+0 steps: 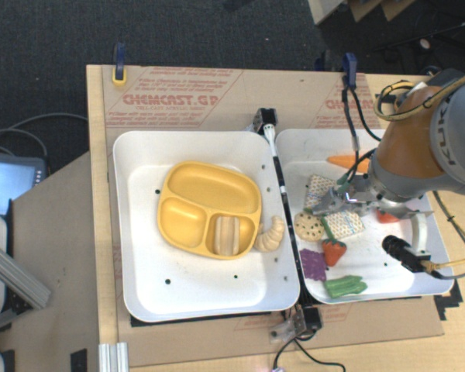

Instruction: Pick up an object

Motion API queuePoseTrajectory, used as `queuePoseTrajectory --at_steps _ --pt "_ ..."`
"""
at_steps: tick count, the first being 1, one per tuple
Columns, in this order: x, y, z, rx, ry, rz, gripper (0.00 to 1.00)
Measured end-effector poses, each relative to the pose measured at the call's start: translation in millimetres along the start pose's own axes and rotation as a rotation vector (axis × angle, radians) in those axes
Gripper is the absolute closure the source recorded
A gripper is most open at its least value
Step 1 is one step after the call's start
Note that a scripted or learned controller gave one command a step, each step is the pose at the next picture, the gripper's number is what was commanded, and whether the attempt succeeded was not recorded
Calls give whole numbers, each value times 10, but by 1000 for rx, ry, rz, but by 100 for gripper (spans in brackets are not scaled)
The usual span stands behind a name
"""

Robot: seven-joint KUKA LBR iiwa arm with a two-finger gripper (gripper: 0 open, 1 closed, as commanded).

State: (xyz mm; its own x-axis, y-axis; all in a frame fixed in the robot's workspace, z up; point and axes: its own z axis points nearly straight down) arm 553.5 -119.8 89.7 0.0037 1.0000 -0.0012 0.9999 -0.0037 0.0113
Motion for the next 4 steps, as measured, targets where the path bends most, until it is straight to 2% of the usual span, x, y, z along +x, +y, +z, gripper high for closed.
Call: queuePoseTrajectory --at_steps 1,2,3,4 --pt "-6 -467 41 13 1 -1 0" --pt "296 8 49 7 0 -8 0" --pt "278 -10 -51 8 0 -3 100" --pt "1034 -145 -1008 3 4 -12 100"
